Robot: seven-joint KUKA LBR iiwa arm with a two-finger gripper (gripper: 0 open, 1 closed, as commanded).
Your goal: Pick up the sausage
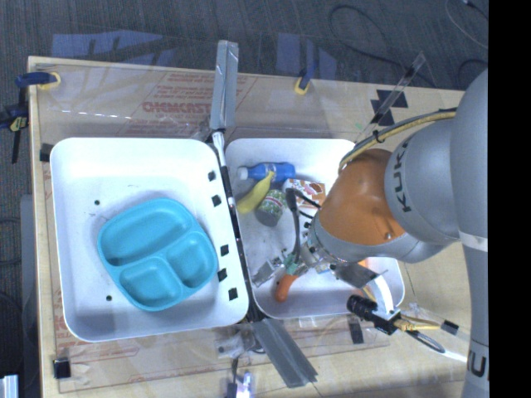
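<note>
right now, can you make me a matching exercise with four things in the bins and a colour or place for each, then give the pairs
Things:
1. divided plate
2. banana
3. bottle
4. carrot-like piece

Descriptions:
A. orange, near the right bin's front edge
B. yellow, beside the divider
C. light blue, in the left bin
D. dark blue, at the back of the right bin

Pairs: 1-C, 2-B, 3-D, 4-A

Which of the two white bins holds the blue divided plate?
The left bin; the blue plate lies in it, while the right bin holds small cluttered items.
</note>
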